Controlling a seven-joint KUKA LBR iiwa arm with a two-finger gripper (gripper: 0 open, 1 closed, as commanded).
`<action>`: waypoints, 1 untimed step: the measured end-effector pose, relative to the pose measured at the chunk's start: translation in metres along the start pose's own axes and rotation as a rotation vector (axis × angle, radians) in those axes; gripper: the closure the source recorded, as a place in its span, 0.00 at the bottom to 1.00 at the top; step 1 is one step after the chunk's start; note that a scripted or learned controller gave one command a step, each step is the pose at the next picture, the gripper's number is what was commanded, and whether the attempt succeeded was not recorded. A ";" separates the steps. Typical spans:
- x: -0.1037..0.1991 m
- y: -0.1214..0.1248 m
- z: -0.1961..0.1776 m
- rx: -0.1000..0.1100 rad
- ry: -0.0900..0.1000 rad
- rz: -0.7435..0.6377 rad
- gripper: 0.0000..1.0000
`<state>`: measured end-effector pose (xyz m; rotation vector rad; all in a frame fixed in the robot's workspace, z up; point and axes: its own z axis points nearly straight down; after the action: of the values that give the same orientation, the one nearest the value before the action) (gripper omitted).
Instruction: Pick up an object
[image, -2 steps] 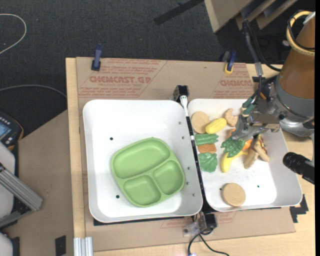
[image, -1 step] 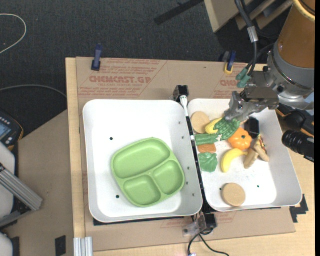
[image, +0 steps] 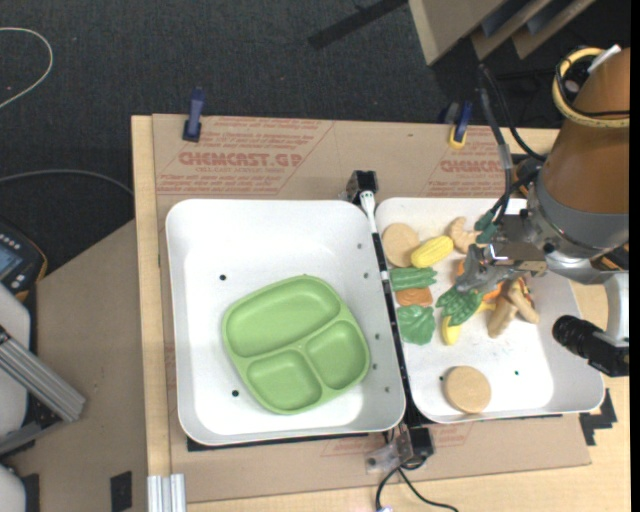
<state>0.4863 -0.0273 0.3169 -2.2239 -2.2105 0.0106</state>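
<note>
The right bin holds a heap of toy food: a tan disc, a yellow corn cob, a green and orange piece, a green leafy piece, a dark green piece and brown sticks. Apart from the heap, a round tan biscuit lies near the bin's front edge. My gripper hangs low over the heap's right side, just above the dark green piece and an orange bit. I see nothing clearly held in it.
In the left bin lies a green three-part plate. The grey and orange arm covers the right bin's far right corner. A black fitting juts over the bin's right edge. Clamps sit at the board's back edge.
</note>
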 end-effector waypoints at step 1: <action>-0.002 -0.007 -0.011 -0.010 0.000 -0.005 1.00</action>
<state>0.4794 -0.0293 0.3284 -2.2231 -2.2214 -0.0013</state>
